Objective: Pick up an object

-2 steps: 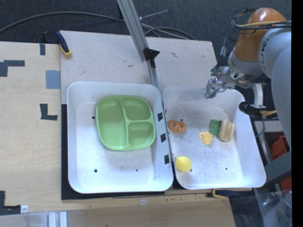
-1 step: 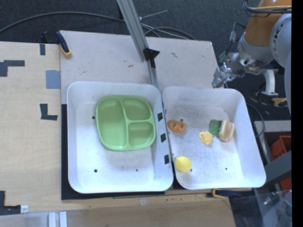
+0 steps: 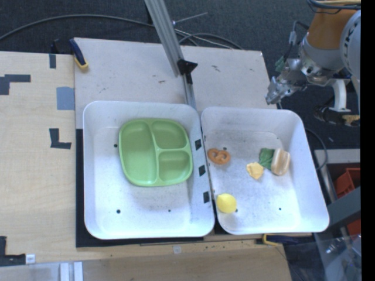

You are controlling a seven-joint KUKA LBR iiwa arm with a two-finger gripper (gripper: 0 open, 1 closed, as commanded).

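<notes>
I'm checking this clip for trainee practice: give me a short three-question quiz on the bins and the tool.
1. True or false: the green plate lies in the left bin.
2. Which item sits nearest the right bin's front edge? A pretzel B yellow lemon C bread roll
3. Fill in: the tool is above the right bin's ____ rim.

Key: 1 true; 2 B; 3 far

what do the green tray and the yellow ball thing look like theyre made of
Green tray: probably moulded plastic, with smooth, evenly coloured compartments and a soft sheen. Yellow ball: likely plastic or rubber toy fruit, with a uniform bright, glossy-looking surface; too small to be sure.
</notes>
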